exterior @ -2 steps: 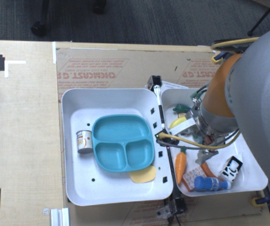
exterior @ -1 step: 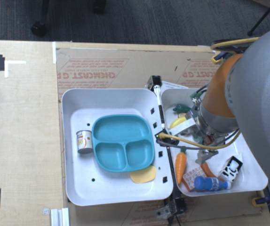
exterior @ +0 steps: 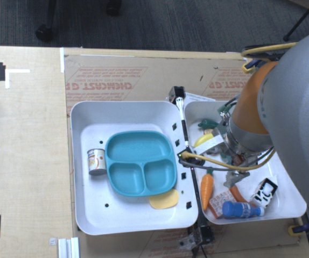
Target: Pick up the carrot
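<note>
- The carrot (exterior: 206,186) lies untouched in the right bin (exterior: 291,188), against its left wall, so the pick is not yet done.
- The gripper (exterior: 239,172) hovers just beside it; I cannot tell its state.

Two white bins (exterior: 84,144) are seen on pale wood and brown cardboard printed in red; a turquoise tray (exterior: 141,163), a yellow disc (exterior: 164,200) and a white-labelled can (exterior: 96,160) are shown in the left one. In the right bin, an orange carrot (exterior: 206,190) with a green top, a blue bottle (exterior: 241,210) and a black-and-white block (exterior: 265,192) are seen. The arm (exterior: 283,106) is coloured grey, with an orange band.
</note>
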`<state>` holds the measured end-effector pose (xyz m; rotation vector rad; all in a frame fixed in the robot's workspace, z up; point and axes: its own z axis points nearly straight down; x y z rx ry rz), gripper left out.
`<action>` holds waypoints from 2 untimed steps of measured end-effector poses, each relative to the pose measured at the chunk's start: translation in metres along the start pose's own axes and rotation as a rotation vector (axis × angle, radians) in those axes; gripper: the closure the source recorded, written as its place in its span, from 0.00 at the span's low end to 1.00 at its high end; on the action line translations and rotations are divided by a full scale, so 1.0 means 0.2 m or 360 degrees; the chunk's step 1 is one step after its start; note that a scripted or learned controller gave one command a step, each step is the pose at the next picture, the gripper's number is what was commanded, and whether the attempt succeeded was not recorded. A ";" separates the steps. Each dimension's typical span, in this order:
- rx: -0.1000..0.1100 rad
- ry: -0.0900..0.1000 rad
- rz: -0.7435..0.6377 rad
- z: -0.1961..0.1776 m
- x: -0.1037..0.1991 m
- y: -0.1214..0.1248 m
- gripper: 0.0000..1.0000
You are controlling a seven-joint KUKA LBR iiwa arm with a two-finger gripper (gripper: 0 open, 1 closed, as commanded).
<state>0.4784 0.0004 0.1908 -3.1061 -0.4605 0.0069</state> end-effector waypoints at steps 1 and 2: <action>0.0000 0.0000 0.0000 0.00 0.00 0.00 0.00; 0.0000 0.0000 0.0000 0.00 0.00 0.00 0.00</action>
